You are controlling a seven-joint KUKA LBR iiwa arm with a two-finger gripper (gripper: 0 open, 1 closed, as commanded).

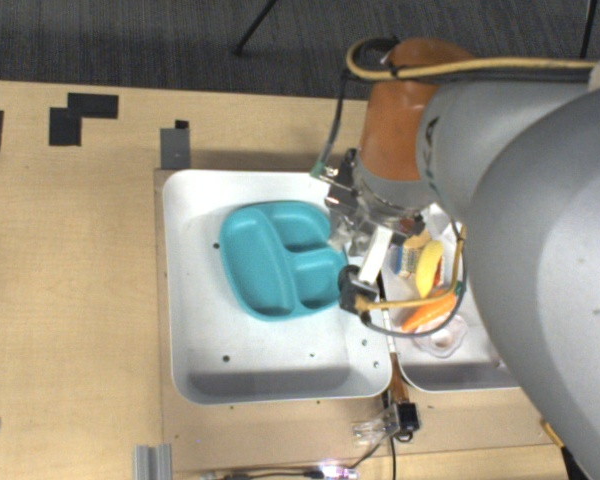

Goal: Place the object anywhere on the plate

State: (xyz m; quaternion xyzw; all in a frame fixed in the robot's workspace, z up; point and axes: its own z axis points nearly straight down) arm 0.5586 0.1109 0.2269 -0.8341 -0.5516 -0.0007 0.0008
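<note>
Plate [275, 260] with right rim under the arm [400, 138], bare bin [195, 303] floor leftward; grasp state unclear.

No text, label or number seems legible anywhere.

Even, soft overhead light; slightly grainy picture, with the near arm [540, 218] blurred.

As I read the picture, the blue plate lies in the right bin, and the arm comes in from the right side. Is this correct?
Not fully. The camera view shows the blue plate lying in the left bin, not in the right one. The rest stands: the arm comes in from the right side.
</note>
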